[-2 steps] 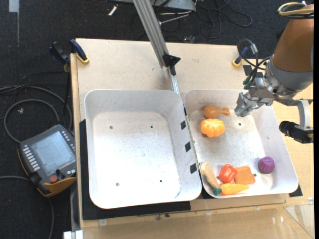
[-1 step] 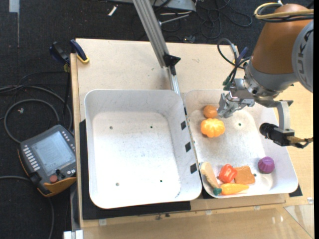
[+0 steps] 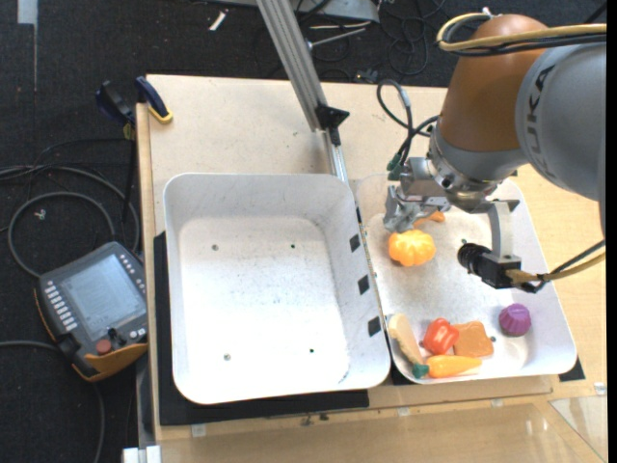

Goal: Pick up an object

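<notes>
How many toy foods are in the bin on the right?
6, maybe more hidden under the arm: orange pumpkin by the end effector, purple ball, red pepper, orange block, carrot, and tan piece.

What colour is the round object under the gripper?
Orange-yellow, seen in the camera view.

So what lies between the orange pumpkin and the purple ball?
A black part on the arm lies between the orange pumpkin and purple ball, seen from the overhead camera.
</notes>
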Tool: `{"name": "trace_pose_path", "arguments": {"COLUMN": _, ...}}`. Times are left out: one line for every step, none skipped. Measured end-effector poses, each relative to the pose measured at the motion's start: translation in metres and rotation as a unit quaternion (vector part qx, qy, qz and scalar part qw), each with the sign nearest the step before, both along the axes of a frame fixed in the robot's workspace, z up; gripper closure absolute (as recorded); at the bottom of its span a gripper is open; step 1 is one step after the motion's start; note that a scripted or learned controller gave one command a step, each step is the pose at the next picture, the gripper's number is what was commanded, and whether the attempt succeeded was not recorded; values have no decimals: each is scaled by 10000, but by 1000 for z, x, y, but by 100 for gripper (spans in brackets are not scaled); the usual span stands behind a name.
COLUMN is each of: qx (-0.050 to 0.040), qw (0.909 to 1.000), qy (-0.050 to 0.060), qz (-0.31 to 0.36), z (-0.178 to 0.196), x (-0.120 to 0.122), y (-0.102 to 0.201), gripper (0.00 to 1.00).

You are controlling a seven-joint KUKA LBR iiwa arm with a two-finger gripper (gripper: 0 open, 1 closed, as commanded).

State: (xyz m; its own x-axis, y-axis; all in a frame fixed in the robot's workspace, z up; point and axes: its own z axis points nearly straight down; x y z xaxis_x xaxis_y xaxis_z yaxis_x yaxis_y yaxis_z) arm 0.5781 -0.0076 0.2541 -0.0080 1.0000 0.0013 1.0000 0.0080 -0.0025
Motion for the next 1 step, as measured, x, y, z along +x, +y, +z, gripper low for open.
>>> {"name": "trace_pose_path", "arguments": {"qx": 2, "qw": 10000, "qy": 2, "qz": 3, "z": -15, "x": -2, "y": 57, "gripper": 100}}
